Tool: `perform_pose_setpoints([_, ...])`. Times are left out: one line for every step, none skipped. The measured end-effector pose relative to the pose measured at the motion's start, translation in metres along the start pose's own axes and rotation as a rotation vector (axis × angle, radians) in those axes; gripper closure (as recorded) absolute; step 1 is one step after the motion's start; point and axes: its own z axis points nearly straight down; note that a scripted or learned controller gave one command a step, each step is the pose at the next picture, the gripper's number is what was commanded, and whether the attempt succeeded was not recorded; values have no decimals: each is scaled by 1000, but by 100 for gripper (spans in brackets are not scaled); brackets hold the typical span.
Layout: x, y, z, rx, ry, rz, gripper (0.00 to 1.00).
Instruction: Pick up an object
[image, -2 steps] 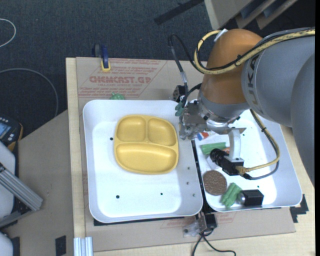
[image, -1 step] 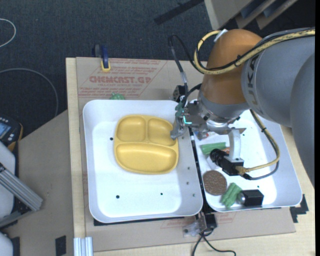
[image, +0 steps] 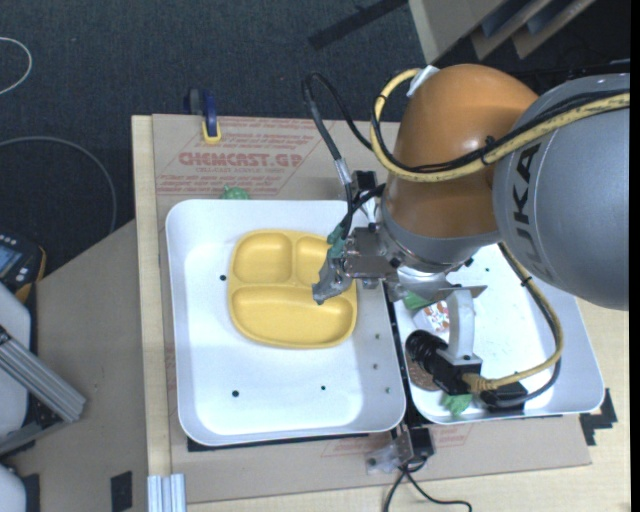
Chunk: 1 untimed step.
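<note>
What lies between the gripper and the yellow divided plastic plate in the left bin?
Nothing: in the camera view the gripper hangs right over the yellow divided plastic plate's right edge, no object between them.

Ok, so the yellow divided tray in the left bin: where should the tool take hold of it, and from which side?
Grip the yellow divided tray by its raised rim, coming straight down from above. It lies flat and upright, too wide to span, so only the thin rim or a divider ridge fits between fingers. The right edge, nearest the tool, seems easiest.

Right bin (image: 575, 385) largely hidden beneath arm (image: 480, 170), items inside too covered to identify; claw (image: 328, 285) fingers indistinct against yellow tray (image: 280, 300), nine o'clock side.
</note>
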Motion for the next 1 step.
perform_pose_setpoints([-3,2,-7,3,-3,7,100])
